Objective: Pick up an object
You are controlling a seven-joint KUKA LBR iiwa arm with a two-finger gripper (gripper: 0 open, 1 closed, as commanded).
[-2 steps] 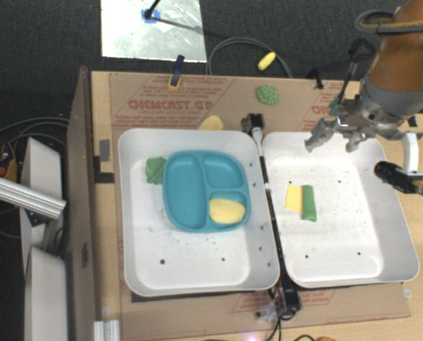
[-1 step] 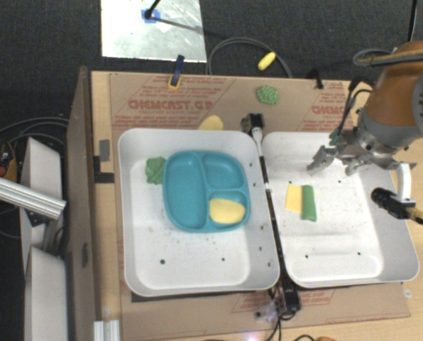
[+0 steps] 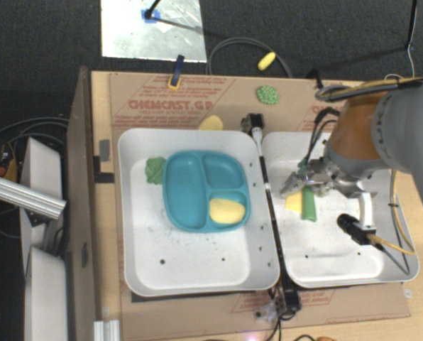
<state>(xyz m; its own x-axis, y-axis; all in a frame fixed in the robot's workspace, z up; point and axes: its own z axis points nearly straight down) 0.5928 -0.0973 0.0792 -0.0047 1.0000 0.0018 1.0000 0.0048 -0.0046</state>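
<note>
Green stick-shaped object (image 3: 309,204) lay in the right bin (image 3: 339,268), touching a yellow wedge (image 3: 294,202) on its left. Gripper (image 3: 305,180) sat right above both, at the green piece's top end; couldn't tell whether it was apart, together or clamped. Arm (image 3: 382,130) came in from the right, grey and bulky with an orange band, bent down into the bin. Left bin (image 3: 190,275), smooth white plastic, held a teal compartment plate (image 3: 190,190) with a rounded yellow lump (image 3: 226,210) in its lower right section and a green leafy piece (image 3: 155,169) at its left edge.
</note>
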